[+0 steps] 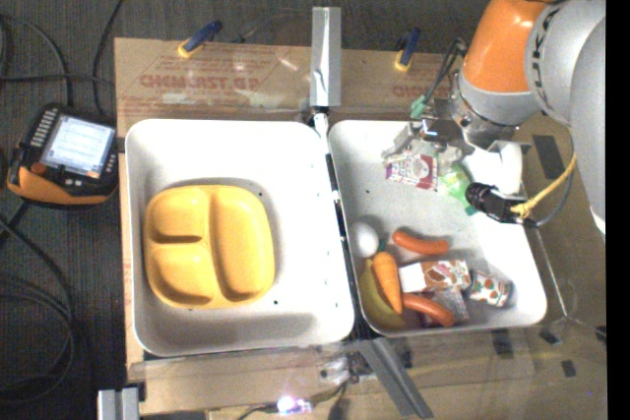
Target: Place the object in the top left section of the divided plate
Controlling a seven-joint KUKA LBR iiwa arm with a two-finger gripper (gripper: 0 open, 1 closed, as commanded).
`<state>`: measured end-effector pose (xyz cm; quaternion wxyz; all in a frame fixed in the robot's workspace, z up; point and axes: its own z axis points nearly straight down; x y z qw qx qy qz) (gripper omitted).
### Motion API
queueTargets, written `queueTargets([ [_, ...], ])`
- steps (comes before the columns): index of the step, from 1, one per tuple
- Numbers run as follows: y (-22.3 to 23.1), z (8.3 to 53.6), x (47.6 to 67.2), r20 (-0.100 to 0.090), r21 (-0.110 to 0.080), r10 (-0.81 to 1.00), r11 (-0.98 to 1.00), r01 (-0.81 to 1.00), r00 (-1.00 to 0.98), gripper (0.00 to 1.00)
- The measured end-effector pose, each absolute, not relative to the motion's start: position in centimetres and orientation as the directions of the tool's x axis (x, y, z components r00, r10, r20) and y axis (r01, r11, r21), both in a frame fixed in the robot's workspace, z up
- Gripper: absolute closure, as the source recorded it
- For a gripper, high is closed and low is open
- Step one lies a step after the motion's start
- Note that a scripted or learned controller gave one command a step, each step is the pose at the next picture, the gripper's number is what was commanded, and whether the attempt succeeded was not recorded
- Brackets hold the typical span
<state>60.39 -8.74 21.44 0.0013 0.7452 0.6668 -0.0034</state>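
Observation:
The yellow divided plate (209, 243) lies in the left bin (157, 138), with one long section on its right and two smaller ones on its left. My gripper (425, 139) hangs over the far part of the right bin (527, 295). Right under it is a small white and magenta carton (412, 171) with a silvery top. The carton touches or sits just below the gripper, and I cannot tell whether it is held. The arm's orange band (504, 30) is at the upper right.
Near the front of the right bin lie a white egg (365, 238), a carrot (387, 279), a banana (376, 305), two sausages (420, 241), and two small cartons (445, 274). A green object (455, 180) sits beside the carton. A teach pendant (67, 154) rests left of the bench.

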Motion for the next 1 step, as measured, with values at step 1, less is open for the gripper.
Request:
queueTargets([
  [1,3.72,22.76,55.12,0.001,-0.004,0.993,0.117,0.993,-0.117,1.00],
])
